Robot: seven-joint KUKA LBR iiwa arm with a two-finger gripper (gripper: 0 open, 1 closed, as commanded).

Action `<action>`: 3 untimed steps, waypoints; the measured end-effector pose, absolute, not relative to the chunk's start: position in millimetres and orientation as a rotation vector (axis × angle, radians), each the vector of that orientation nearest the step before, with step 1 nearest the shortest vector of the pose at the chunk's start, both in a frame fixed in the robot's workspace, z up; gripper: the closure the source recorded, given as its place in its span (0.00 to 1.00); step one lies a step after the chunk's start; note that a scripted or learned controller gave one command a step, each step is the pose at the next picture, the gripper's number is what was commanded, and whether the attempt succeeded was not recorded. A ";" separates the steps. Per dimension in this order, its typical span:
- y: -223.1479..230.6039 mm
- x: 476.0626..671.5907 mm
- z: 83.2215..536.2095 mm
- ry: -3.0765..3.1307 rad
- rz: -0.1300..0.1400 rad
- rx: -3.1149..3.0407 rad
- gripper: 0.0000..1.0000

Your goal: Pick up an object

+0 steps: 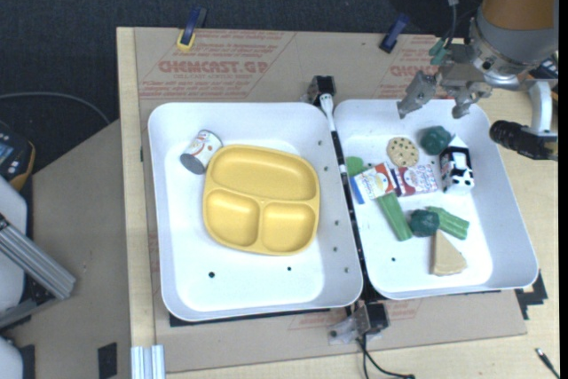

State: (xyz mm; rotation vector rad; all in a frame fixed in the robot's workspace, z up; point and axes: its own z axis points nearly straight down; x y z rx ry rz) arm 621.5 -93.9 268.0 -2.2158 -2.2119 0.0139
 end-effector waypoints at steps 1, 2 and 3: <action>-93.9 623.5 275.3 -2.221 0.001 -2.221 0.00; -94.1 629.6 214.5 -2.218 0.005 -2.219 0.00; -92.5 630.1 151.3 -2.218 0.005 -2.218 0.00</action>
